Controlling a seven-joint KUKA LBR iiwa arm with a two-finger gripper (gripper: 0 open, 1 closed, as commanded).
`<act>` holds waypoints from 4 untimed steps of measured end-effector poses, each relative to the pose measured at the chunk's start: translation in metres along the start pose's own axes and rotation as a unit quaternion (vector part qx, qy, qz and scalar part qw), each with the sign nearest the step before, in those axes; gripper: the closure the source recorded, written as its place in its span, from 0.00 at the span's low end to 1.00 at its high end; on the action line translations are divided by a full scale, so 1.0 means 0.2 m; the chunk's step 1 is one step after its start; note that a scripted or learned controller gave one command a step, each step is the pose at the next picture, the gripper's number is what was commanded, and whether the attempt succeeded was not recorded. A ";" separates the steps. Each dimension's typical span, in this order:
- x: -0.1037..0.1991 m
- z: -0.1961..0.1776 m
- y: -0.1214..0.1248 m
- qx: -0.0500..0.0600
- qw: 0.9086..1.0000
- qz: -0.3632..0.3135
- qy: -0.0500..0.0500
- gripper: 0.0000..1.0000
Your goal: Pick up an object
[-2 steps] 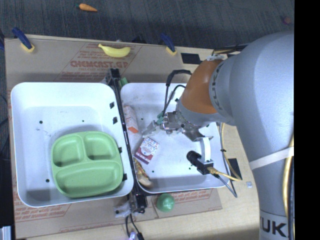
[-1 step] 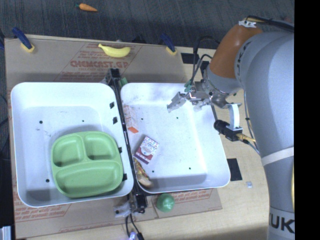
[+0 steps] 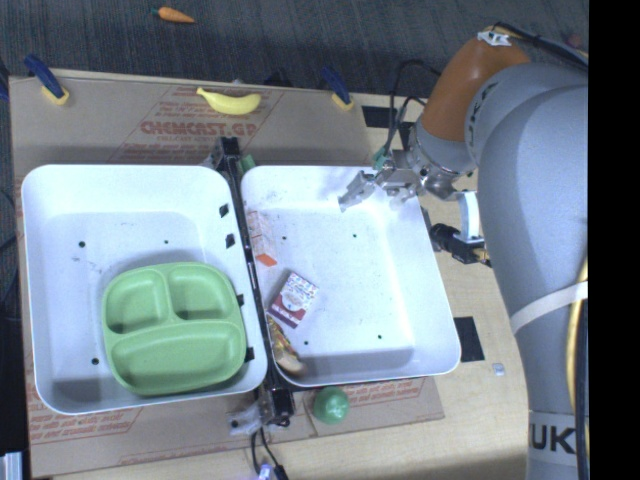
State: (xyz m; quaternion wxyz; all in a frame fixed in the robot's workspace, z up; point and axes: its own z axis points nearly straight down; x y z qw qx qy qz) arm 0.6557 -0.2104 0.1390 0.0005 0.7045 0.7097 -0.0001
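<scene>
A small red-and-white box [image 3: 293,300] lies in the right bin [image 3: 400,298], near its left wall. A brownish item [image 3: 285,354] rests in that bin's front left corner, and a small orange scrap [image 3: 265,260] lies further back along the same wall. My gripper [image 3: 352,194] hangs over the back of the right bin, well behind and to the right of the box. It is open with nothing between its fingers. The left bin [image 3: 60,228] holds a green divided tray [image 3: 175,325].
A green ball [image 3: 330,404] sits on the bench just in front of the right bin. A yellow banana [image 3: 230,99] lies on the cardboard behind the bins. An orange item [image 3: 177,14] is on the floor beyond. The arm [image 3: 520,198] fills the right side.
</scene>
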 end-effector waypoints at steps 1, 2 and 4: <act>0.09 0.24 -0.79 0.001 1.000 0.001 0.000 0.00; 0.09 0.19 -0.79 0.002 1.000 -0.002 0.000 1.00; 0.00 -0.48 -0.89 0.001 1.000 0.001 0.000 1.00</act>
